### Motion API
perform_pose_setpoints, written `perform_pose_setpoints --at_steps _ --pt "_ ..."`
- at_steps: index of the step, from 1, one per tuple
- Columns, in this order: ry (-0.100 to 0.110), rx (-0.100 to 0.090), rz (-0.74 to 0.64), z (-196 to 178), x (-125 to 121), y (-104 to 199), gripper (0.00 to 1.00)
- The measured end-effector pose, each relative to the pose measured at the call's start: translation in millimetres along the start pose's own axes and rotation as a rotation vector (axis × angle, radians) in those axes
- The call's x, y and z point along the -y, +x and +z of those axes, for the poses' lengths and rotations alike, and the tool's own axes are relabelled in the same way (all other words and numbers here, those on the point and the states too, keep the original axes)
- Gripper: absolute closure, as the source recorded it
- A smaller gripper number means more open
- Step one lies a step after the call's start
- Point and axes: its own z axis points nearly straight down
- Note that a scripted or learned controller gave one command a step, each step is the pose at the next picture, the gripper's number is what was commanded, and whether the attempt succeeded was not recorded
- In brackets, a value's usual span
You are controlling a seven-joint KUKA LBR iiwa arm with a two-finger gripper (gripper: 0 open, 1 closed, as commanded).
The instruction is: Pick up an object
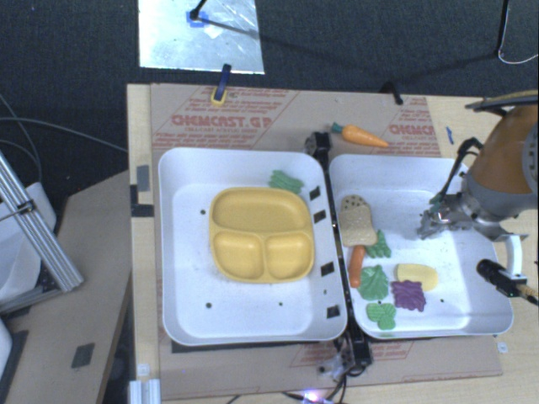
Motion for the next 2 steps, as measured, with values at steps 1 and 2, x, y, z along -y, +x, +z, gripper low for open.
perform_pose_setpoints --at_steps 1,2 --pt "-0.003 0.0 0.0 -11 -1 0 1.0" --pt "0.002 0.0 -0.003 12 -22 -15 1.0"
